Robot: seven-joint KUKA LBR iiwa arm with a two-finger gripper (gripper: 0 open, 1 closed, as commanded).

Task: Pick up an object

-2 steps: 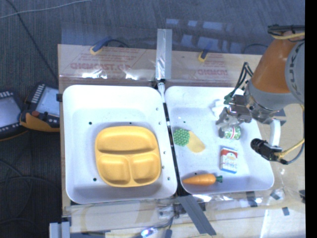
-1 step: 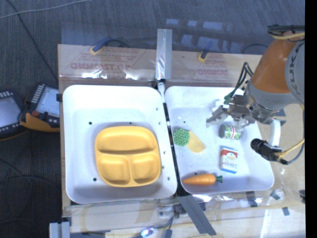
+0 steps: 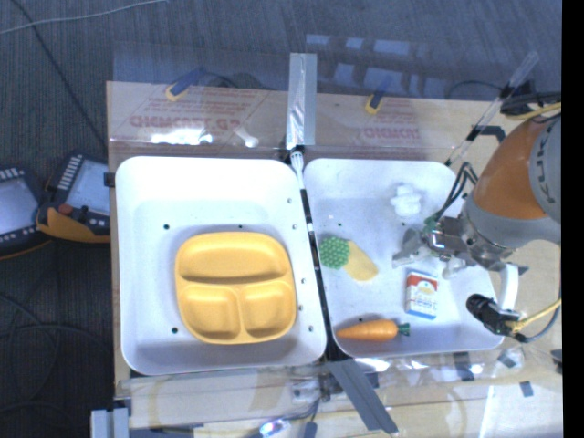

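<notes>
So the right-hand shallow white bin [image 3: 365, 176] is where the pickable stuff is found: a small red-and-white carton [image 3: 422, 297] lying flat, an orange toy carrot [image 3: 369, 330] laid along the near wall, a green bumpy ball [image 3: 334, 252] touching a pale yellow lump [image 3: 361, 265], and a crumpled white wad [image 3: 407, 198] toward the far side. The claw [image 3: 422, 242] is seen low over the bin, just above the carton; whether it's apart or together can't be told. A yellow divided plastic tray [image 3: 237, 286] is sat in the left white bin [image 3: 146, 199] on the surface.
</notes>
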